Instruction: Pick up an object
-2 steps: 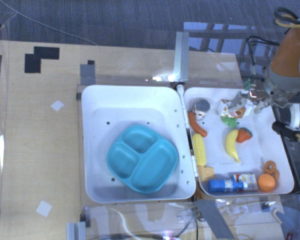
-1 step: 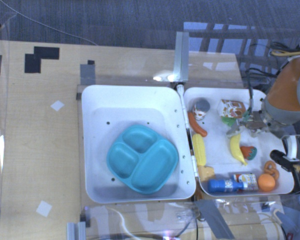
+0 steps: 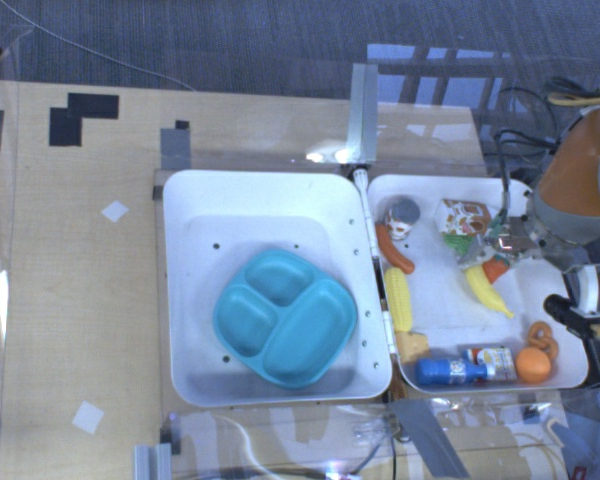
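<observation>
**Reaching Into the Toy Bin**

The table point(image 3: 80, 268) is pale wood with two white bins. The left bin point(image 3: 190, 218) has a blue plate point(image 3: 285, 318). The right bin point(image 3: 570, 368) has toy food. My gripper point(image 3: 502, 240) sits low by the little carrot point(image 3: 494, 269) and the banana point(image 3: 487, 290). I cannot tell how it is set. I think I should go straight down over one toy, not between two.

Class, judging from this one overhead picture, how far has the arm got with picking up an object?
Done: nothing lifted; the corn, banana and orange lie in the right bin. In hand: the gripper sits low by the carrot. Left: grasping and raising one item.
</observation>
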### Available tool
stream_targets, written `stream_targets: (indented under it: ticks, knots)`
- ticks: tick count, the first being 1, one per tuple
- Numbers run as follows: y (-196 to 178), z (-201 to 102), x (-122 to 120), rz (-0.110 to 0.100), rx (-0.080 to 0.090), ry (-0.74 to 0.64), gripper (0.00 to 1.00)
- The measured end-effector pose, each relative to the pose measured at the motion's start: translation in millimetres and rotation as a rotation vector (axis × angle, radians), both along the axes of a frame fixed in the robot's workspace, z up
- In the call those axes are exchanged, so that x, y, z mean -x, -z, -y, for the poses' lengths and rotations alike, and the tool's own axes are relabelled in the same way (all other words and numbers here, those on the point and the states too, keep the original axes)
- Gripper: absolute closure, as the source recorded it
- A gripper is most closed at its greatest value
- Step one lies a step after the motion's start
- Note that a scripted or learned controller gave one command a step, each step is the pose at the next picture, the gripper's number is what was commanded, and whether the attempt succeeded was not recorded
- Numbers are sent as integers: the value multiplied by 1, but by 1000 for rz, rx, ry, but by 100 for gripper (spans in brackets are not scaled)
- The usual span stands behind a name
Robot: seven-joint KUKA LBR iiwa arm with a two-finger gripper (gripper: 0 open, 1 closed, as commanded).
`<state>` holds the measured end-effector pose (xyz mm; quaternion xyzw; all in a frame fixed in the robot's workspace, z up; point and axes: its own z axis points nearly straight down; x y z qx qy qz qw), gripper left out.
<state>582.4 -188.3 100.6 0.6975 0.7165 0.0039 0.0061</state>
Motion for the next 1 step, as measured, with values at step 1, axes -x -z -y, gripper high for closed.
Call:
stream_targets:
  ticks: [1]
  knots:
    - [-106, -60, -40, -9, -3, 103, 100]
